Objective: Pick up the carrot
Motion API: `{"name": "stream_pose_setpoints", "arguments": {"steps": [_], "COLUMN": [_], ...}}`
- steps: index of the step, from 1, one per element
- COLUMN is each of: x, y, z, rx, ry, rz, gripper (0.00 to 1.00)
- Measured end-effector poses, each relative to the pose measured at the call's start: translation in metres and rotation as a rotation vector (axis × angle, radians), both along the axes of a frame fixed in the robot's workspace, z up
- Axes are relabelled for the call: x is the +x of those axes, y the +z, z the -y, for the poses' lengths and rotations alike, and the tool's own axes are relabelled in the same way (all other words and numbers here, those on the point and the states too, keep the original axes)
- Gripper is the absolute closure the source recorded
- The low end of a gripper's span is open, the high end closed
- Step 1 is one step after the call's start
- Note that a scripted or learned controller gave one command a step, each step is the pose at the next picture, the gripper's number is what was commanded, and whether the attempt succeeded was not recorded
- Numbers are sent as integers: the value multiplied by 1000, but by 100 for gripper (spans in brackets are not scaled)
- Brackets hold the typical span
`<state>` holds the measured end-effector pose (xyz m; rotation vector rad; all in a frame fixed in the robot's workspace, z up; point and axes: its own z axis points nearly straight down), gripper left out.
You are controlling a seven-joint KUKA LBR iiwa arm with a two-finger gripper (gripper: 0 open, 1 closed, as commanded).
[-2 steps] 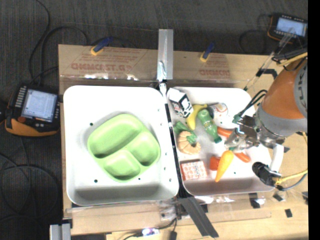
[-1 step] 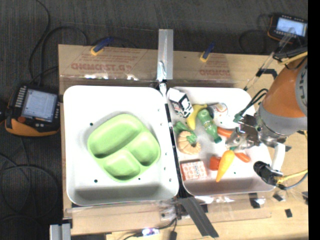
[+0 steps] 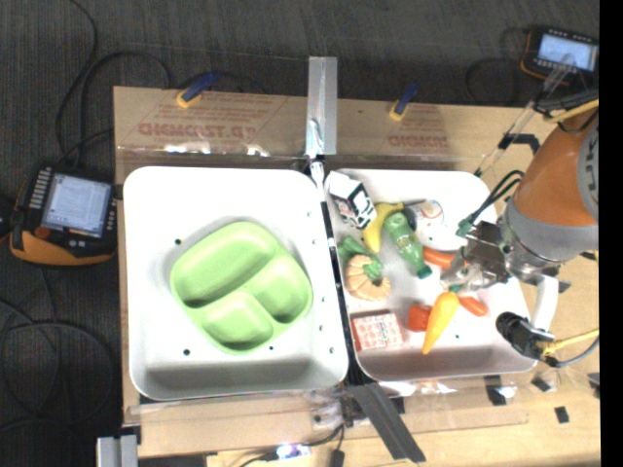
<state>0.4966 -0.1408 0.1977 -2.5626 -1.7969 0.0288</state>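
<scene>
From the overhead camera, the gripper (image 3: 474, 261) hangs over the right bin (image 3: 389, 362); whether it's wide or narrow, I cannot tell. The carrot (image 3: 439, 320) lies just below it, tip pointing down-left, between a red piece (image 3: 418, 316) and another (image 3: 472, 305). I'd centre over its thick end and close across it. The cardboard's (image 3: 234, 120) red print is unreadable.

Carrot (image 3: 440, 320) in right bin (image 3: 487, 363), beside gripper (image 3: 465, 278).

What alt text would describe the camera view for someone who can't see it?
A grey and orange arm's gripper hovers beside the carrot among toy foods in the right bin; the left bin holds a green divided tray.
</scene>
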Motion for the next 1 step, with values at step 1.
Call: {"name": "stream_pose_setpoints", "arguments": {"steps": [1], "x": [0], "y": [6], "z": [0], "rx": [0], "ry": [1], "rz": [-7], "gripper": [100]}}
